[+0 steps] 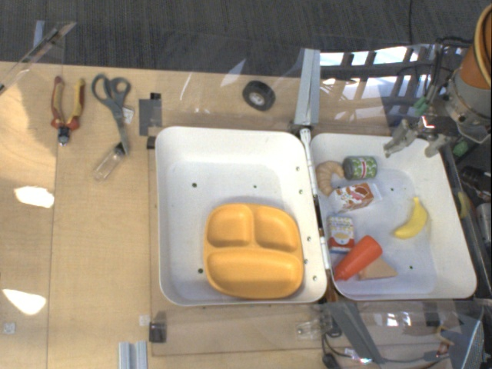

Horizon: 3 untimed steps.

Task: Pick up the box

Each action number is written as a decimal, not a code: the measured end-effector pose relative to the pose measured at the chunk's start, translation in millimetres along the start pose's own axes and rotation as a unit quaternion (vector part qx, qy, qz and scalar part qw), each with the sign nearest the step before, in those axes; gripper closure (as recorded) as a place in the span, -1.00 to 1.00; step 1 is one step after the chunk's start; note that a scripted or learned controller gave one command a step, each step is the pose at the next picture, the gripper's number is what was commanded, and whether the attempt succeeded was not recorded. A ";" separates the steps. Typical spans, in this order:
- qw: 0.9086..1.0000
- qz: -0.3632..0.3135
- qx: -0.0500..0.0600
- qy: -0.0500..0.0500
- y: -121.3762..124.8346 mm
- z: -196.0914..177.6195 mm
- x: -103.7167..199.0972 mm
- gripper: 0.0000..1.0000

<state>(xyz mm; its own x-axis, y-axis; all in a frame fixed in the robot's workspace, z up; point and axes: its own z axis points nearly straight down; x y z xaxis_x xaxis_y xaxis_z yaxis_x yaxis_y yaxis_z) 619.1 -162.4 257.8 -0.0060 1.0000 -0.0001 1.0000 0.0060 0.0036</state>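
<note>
Partly cropped at upper right, the gripper [416, 139] hangs with fingers spread wide, holding nothing. Below it, the box [341, 232] lies in the right bin [453, 229], its print illegible.

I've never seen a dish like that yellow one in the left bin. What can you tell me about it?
The tray is yellow-orange, looks like smooth moulded plastic, and has rounded corners. It is split into three compartments: two smaller ones on the far side and one wide one nearer the camera. It lies flat on the floor of the left bin, toward the near right corner, its right edge close to the bin's wall. It looks empty and nothing else touches it.
</note>
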 end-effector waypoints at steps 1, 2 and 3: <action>1.000 -0.024 0.002 0.000 14.9 127.5 67.6 -1.00; 0.997 -0.078 -0.004 -0.002 -17.8 168.9 21.6 -1.00; 0.999 -0.053 -0.003 -0.001 44.9 169.6 18.1 -1.00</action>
<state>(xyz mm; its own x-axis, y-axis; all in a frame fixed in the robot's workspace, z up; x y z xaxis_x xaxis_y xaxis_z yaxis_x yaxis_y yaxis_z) 664.5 -144.0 88.4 -0.1121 0.9937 -0.0029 0.9937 0.1121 0.0087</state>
